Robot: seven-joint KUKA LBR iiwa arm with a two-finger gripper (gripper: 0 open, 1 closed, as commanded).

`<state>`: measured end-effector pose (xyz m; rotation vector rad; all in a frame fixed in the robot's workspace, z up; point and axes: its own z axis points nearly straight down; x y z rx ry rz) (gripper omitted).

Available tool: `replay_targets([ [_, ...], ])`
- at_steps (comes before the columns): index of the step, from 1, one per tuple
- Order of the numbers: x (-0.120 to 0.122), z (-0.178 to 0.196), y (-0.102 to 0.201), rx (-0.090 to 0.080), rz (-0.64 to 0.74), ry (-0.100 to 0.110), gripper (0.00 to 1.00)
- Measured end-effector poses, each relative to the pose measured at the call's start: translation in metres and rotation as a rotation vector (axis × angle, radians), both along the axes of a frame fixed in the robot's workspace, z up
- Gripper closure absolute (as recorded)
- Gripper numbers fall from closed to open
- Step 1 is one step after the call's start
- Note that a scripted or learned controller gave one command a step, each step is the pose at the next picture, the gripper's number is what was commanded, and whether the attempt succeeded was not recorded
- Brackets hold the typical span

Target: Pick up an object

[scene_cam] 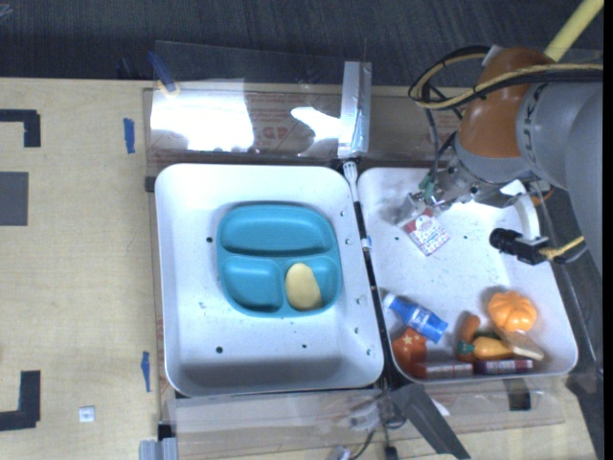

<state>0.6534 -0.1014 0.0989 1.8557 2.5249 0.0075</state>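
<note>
My gripper (426, 196) is over the back left part of the right bin (565, 353), below the orange band of the arm (498, 123). A small white and red packet (428, 234) lies or hangs just in front of the gripper and touches its tip; whether it is gripped cannot be made out. Along the front of the same bin lie a blue packet (417, 316), a red tomato (409, 349), an orange pumpkin (510, 311), a small orange-yellow vegetable (493, 347) and a dark red bar (474, 368).
The left bin (182, 343) bears a blue divided plate (259, 257) with a yellow egg-shaped object (303, 286) in its right compartment. A black part with a yellow cable (517, 244) juts in at the right bin's right side. A clear panel (249, 113) stands behind the bins.
</note>
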Motion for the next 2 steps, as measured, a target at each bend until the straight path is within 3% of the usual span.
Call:
replay_targets([
  [1, 0.015, 0.090, 0.053, 0.003, -0.165, 0.001, 1.00],
  [2, -0.020, 0.140, 0.051, 0.001, 0.032, 0.006, 1.00],
])
